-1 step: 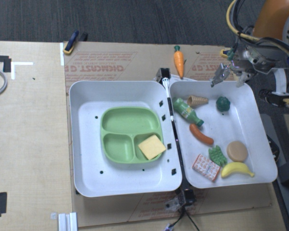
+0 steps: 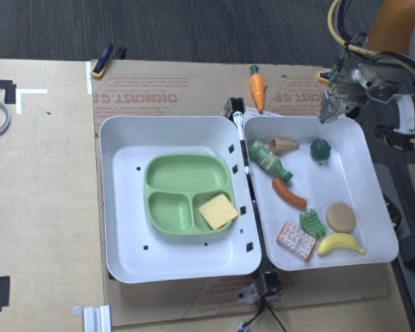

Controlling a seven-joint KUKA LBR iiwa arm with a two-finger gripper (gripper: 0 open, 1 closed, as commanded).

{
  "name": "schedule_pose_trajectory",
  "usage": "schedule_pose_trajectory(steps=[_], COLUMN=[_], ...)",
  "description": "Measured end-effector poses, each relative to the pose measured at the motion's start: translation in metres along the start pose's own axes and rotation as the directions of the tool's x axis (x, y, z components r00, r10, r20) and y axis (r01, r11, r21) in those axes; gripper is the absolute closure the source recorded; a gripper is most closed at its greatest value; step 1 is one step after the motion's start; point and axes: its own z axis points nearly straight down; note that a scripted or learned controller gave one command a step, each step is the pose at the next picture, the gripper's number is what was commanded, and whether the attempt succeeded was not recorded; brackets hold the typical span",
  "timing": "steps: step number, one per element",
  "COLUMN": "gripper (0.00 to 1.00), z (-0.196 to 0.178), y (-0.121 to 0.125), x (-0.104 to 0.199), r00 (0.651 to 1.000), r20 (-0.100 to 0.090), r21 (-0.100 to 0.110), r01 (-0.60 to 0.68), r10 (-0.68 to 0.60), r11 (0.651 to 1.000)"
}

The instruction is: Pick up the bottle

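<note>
Green bottle (image 2: 268,159) is lying on its side in the right bin (image 2: 373,185), up near the divider between the two bins, neck pointing toward the near-right. My gripper (image 2: 330,111) is hovering over the far rim of that bin, well apart from the bottle and to its far right. Nothing is sitting between my fingers; can't tell from this angle whether they're spread or closed.

Also sitting in the right bin: a waffle cone (image 2: 283,144) just beside the bottle's base, a dark green round item (image 2: 321,149) near the cone, a sausage (image 2: 289,192) just past the bottle's neck, a green leafy piece (image 2: 311,223), a tan round cookie (image 2: 341,217), a banana (image 2: 341,244) and a small red-and-white pack (image 2: 295,240) along the near side.

Left bin (image 2: 117,206) is holding a green divided plate (image 2: 190,194) with a yellow cheese slice (image 2: 217,211) resting in its near-right compartment.

Toy carrot (image 2: 256,88) is lying on the cardboard beyond the bins.
</note>
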Motion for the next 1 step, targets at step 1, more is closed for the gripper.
schedule_pose_trajectory(steps=[1], gripper=[1.0], z=[-0.0222], y=[-0.057], x=[-0.0165], r00=[0.999], r20=[-0.001], r21=[0.002], r01=[-0.047], r10=[0.047], r11=[0.999])
